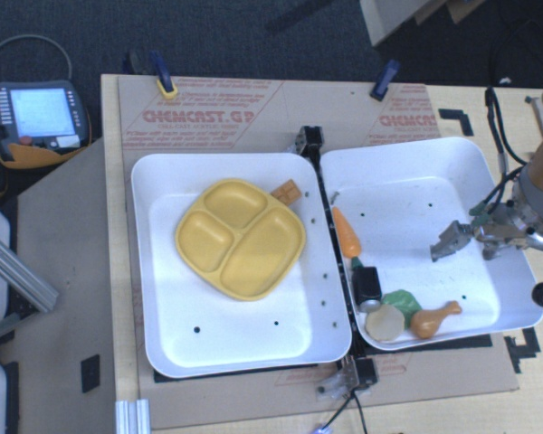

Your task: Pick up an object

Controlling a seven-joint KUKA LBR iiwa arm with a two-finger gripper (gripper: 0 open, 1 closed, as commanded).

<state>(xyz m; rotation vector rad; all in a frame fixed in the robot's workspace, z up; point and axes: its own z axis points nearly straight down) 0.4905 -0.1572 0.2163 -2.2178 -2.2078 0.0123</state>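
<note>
Camera view, orange carrot point(347, 232), seemingly tapered

Two shallow white bins point(154, 242) side by side on a cardboard-topped bench point(253, 107) printed in red. Blue clamps point(163, 72) at the far edge. Teach pendant point(38, 120) with lit screen on dark floor, left. Aluminium rail point(18, 274) at left edge.

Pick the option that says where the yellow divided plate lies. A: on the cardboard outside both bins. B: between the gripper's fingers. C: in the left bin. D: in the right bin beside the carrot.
C: the yellow divided plate lies flat in the left bin, while the carrot sits across the divider in the right bin.
</note>
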